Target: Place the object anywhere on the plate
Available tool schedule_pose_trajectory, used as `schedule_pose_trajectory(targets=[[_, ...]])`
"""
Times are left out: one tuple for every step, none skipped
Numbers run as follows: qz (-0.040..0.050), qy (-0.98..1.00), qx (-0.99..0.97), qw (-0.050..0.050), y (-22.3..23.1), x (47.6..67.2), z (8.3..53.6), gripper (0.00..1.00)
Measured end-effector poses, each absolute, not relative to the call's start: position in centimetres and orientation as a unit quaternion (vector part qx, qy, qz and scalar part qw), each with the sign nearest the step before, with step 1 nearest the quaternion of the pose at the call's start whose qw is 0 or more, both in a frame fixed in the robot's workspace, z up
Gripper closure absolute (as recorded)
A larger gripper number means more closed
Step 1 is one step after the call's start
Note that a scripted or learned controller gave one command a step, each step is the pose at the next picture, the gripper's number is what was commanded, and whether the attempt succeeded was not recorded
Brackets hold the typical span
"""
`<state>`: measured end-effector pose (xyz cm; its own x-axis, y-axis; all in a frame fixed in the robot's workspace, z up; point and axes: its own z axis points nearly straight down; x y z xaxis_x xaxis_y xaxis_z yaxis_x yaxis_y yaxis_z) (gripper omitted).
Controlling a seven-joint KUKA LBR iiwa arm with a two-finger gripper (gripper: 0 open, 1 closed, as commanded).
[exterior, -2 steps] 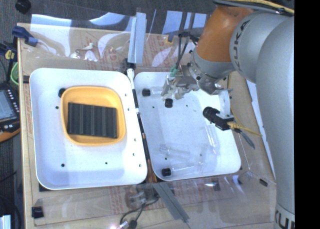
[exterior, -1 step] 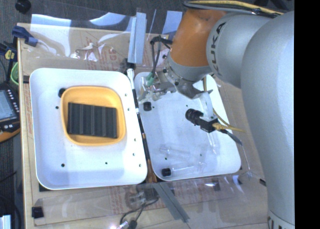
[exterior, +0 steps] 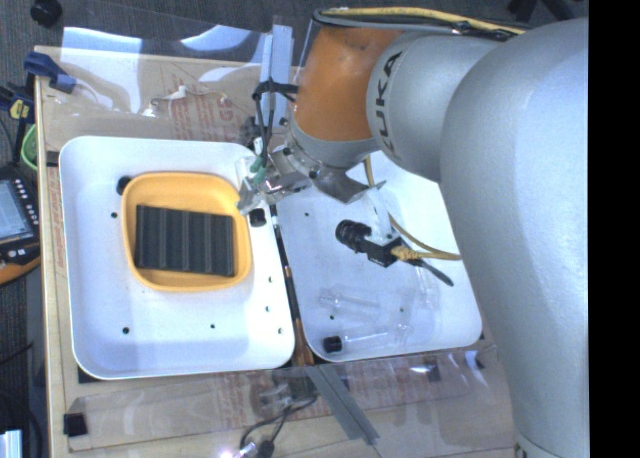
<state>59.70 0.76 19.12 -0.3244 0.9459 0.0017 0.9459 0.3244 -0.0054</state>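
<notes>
A yellow plate (exterior: 182, 185) with rounded corners lies in the left bin (exterior: 150, 336). A dark grey ribbed slab (exterior: 190, 242) covers its middle. My gripper (exterior: 258, 192) hangs over the gap between the two bins, right at the plate's upper right corner. Something small, green and white (exterior: 259, 170), shows at the gripper; I cannot tell whether it is held. A clear plastic object (exterior: 352, 301) lies in the right bin (exterior: 450, 316), towards its near side.
A second clear piece with a dark end (exterior: 345, 342) lies at the right bin's near edge. The arm's large grey body (exterior: 520, 196) covers the right side. A clear plastic sheet (exterior: 180, 76) lies behind the bins.
</notes>
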Motion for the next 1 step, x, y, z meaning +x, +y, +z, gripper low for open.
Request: schedule_pose_trajectory(targets=[[0.0018,-0.814,-0.582,0.002,0.69,59.71,19.14,0.00]])
